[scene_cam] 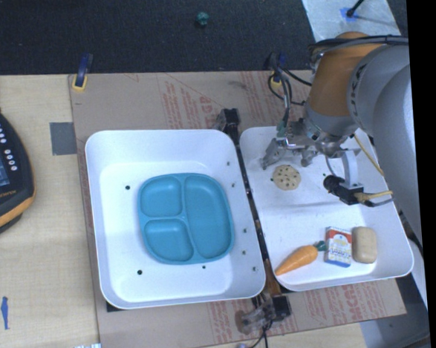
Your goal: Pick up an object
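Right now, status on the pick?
Gripper low in right bin, just above the cookie; nothing seen held. Carrot, small carton, tan block along near edge. Blue divided plate in left bin, no obstruction.

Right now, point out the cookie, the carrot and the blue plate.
cookie (pixel 286 177): camera view, centre of its face.
carrot (pixel 298 258): camera view, middle of its orange body.
blue plate (pixel 222 215): camera view, right rim.

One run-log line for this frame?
hand above cookie, right bin | carrot, box, bread near front | nothing held
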You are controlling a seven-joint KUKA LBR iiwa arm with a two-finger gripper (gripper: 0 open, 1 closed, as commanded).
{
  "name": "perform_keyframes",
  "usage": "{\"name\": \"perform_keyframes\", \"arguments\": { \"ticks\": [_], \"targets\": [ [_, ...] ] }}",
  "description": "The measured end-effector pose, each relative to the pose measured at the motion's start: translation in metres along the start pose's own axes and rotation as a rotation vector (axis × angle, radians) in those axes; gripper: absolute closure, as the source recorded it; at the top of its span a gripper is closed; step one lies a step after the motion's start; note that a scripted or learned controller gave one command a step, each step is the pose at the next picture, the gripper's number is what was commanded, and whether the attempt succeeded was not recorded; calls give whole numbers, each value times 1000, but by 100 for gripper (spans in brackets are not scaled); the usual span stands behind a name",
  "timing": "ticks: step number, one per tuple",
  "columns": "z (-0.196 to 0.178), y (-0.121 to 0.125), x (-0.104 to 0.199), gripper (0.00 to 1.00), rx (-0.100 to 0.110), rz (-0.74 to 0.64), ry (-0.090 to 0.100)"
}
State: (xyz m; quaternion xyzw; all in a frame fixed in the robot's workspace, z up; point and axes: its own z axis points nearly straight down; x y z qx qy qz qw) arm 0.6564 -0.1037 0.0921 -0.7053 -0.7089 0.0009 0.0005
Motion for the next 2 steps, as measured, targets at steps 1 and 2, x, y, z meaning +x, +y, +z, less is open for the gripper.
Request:
{"name": "perform_keyframes", "arguments": {
  "ticks": [1,2],
  "targets": [
    [1,-22,-4,0,3,0,-1],
    [-13,-19,-5,100,-2,-2,-3]
  ]
}}
